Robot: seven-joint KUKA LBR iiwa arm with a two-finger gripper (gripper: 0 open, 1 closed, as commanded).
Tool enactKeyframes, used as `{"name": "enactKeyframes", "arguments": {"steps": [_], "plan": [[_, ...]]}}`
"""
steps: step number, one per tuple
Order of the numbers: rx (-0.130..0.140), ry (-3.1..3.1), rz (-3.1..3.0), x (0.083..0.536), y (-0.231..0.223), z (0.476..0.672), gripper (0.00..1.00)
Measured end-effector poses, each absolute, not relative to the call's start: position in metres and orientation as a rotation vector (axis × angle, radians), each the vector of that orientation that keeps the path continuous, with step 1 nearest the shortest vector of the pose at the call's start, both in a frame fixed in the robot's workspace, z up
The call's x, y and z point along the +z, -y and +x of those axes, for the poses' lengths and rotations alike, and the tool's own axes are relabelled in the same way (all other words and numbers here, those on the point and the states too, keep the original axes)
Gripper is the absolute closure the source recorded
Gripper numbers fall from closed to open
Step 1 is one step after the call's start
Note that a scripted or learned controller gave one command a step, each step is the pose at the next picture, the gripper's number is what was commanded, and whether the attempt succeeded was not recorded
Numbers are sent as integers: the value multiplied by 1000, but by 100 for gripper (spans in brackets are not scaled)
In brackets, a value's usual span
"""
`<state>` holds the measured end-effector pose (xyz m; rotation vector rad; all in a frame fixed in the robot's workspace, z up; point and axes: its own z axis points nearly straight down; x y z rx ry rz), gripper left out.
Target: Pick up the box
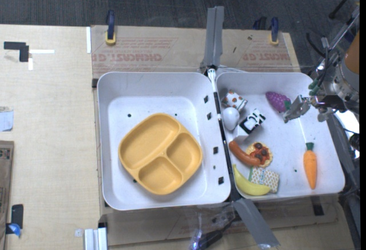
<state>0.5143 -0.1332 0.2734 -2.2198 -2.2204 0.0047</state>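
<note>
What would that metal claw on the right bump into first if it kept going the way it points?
Probably the purple bunch of toy grapes: the grey two-finger gripper points left toward it. Its height is unclear, so it might pass above.

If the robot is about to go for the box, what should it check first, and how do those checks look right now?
1. Target in sight: small black-and-white box lies in the right white bin: ok.
2. Gripper free of any load: ok.
3. Gripper above the box: not ok, it sits off to the right.
4. Room around the box: not ok, a white egg-shaped toy crowds its left side.
5. Purple grape bunch lies near the path: cannot tell if it interferes.
</note>
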Motion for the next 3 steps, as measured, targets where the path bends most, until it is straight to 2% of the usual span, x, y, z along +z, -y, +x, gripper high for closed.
{"name": "enactKeyframes", "arguments": {"steps": [1,2,3], "plan": [[5,2079,-2350,105,101,534,0],[2,2181,-2259,91,123,611,0],[2,2392,-2034,91,135,523,0]]}}
